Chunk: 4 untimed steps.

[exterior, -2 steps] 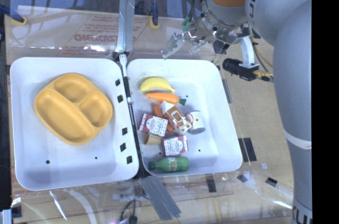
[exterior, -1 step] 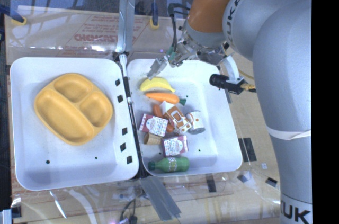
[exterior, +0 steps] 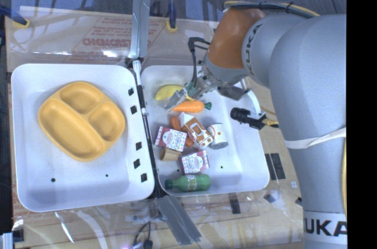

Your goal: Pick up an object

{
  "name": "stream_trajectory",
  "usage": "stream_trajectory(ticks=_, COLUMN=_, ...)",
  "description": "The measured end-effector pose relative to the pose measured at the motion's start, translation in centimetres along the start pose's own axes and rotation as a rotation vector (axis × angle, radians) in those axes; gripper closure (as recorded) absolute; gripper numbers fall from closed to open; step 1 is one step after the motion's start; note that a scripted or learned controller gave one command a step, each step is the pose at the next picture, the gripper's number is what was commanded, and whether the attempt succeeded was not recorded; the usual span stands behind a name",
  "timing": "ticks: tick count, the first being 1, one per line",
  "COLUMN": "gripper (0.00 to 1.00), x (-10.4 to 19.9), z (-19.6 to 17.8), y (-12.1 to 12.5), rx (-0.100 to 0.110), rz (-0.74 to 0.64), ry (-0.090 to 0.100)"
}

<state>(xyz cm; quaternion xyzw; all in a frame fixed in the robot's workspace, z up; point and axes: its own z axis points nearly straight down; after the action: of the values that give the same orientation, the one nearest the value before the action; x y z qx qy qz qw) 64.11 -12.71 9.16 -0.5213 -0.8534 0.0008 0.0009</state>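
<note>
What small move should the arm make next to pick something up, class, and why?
Probably lower a little onto the carrot. The gripper is at the far end of the right bin, just above the carrot and beside the banana, and nothing is seen held yet.

Bulky grey arm [exterior: 306, 83], rounded glossy casings, orange band [exterior: 232, 36] above wrist, black KUKA lettering at 5 o'clock, black cable along wrist, small black stub with yellow tip.
</note>
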Motion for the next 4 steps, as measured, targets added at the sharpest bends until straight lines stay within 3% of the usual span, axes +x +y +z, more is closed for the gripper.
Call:
stream_trajectory(ticks=1, gripper=0.00, x=0.7, z=-0.2, y=2.2, rx=-0.003, rz=0.031, ry=-0.002)
stream_trajectory(ticks=2, gripper=0.00, x=-2.1, z=-0.2, y=0.8, rx=-0.005, rz=-0.009, ry=-0.004)
stream_trajectory(ticks=3, gripper=1.00, x=-2.1, z=-1.3, y=0.9, rx=-0.005, rz=-0.014, ry=-0.005)
stream_trajectory(ticks=4, gripper=1.00, x=3.3, z=-10.1, y=2.7, rx=-0.001, rz=0.179, ry=-0.001)
